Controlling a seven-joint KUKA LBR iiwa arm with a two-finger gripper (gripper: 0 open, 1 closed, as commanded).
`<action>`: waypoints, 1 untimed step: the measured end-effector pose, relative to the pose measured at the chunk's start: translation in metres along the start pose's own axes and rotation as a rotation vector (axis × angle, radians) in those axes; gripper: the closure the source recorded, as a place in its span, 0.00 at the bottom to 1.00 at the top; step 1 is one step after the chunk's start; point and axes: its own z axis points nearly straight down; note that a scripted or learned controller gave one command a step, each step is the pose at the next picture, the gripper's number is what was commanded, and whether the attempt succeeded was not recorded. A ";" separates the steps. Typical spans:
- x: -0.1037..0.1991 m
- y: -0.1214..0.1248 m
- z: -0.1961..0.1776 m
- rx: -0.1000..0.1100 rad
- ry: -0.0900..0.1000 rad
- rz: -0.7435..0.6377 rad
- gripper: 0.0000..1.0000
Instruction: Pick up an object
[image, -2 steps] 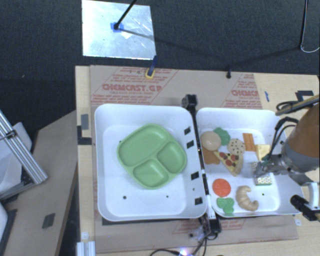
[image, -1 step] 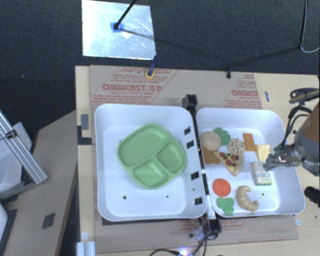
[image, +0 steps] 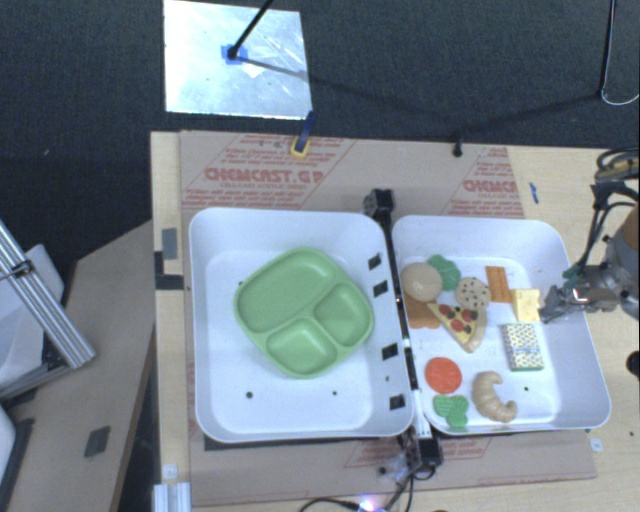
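The arm (image: 612, 240) comes in from the right edge, its wrist bent down over the right rim of the right bin (image: 575, 330). Cables loop above the wrist, and the metal gripper (image: 556, 303) points leftward and down, its tip at the bin's right wall – just beside the yellow block (image: 527, 303), apart from it or barely touching; the angle does not settle which. Whether the jaws are apart or together I cannot tell – the tip is small and blurred, and nothing shows between the fingers.

The right bin holds the toy food. A tan bun (image: 420, 281) lies at upper left with a green leaf (image: 445, 270) behind it, touching. A speckled cookie (image: 473, 293) sits just right of the bun, and a pizza slice (image: 462, 323) lies below both, overlapping a brown cracker (image: 424, 315). An orange stick (image: 497, 283) stands near the yellow block. Below the block is a patterned box (image: 523, 346), slightly tilted. Toward the front lie a red tomato slice (image: 444, 375), a croissant (image: 493, 396) and a green piece (image: 451, 410) near the front left corner.

The left bin (image: 220, 260) carries a green tray (image: 303, 312) with three compartments, lying flat and turned at an angle. Both bins rest side by side on cardboard (image: 260, 170) spread over the desk (image: 110, 290). A shiny sheet (image: 235, 60) lies on the dark floor beyond.
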 end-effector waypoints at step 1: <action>0.000 0.001 -0.023 0.002 0.001 0.000 1.00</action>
